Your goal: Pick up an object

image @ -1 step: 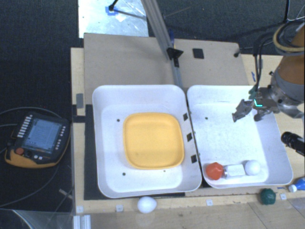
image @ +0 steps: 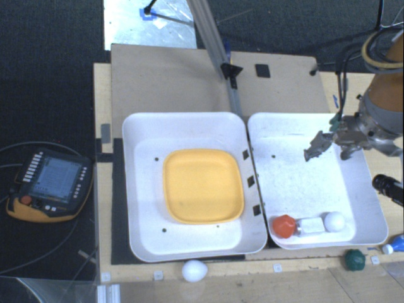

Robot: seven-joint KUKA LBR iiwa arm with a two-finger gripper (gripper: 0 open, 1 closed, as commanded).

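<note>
My gripper (image: 330, 151) hangs over the back right part of the right bin (image: 297, 137). It is open, its two dark fingers spread apart with nothing between them. Along that bin's front wall lie an orange-red ball (image: 284, 226), a small white block (image: 309, 226) and a white ball (image: 334, 221), touching in a row. They lie well in front of the gripper. In the left bin (image: 142, 169) a yellow square plate (image: 204, 185) rests flat in the middle.
A white egg-shaped thing (image: 194, 270) and a green ball (image: 354, 259) lie on the bench outside the bins' front edges. A slanted metal pole (image: 211, 27) rises behind the bins. A teach pendant (image: 47, 188) sits on the floor at the left.
</note>
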